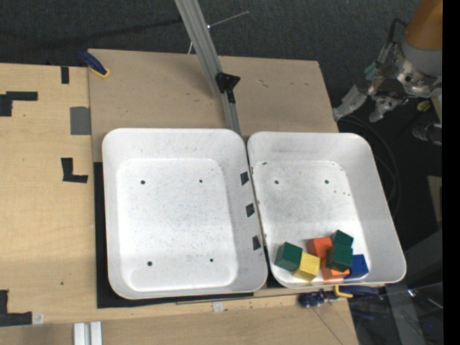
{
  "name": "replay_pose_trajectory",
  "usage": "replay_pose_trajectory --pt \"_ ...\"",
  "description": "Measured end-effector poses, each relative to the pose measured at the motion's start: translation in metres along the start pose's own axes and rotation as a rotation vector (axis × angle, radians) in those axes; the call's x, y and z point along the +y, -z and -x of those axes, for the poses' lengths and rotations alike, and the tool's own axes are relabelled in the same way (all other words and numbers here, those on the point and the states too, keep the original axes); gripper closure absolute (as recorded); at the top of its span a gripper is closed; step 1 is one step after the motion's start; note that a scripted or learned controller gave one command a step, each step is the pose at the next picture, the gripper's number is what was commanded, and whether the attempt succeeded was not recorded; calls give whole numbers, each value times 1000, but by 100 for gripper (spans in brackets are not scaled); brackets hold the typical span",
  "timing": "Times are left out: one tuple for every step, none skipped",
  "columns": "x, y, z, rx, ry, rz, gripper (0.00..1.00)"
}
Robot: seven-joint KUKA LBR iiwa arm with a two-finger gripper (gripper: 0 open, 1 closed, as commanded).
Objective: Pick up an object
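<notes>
While pincer [370,100] hangs far right, beyond bins, over dark floor, fingers spread, gripping nothing, coloured blocks [323,257] cluster in near corner of right bin [374,192].

Wooden bench [165,92], pale, bearing two shallow white bins side by side: left bin [176,146] and right bin [374,185], edges touching. Black mat [98,250] beneath the left bin; grey metal rail [205,38] slanting across.
</notes>
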State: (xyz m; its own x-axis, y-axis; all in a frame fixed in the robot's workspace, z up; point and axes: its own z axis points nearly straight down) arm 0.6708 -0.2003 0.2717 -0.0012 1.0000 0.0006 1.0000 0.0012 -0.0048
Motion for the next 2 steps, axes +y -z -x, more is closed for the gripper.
replay_pose_trajectory --pt "1 3 0 -3 1 3 0" --pt "-5 -47 8 -2 -1 -1 0"
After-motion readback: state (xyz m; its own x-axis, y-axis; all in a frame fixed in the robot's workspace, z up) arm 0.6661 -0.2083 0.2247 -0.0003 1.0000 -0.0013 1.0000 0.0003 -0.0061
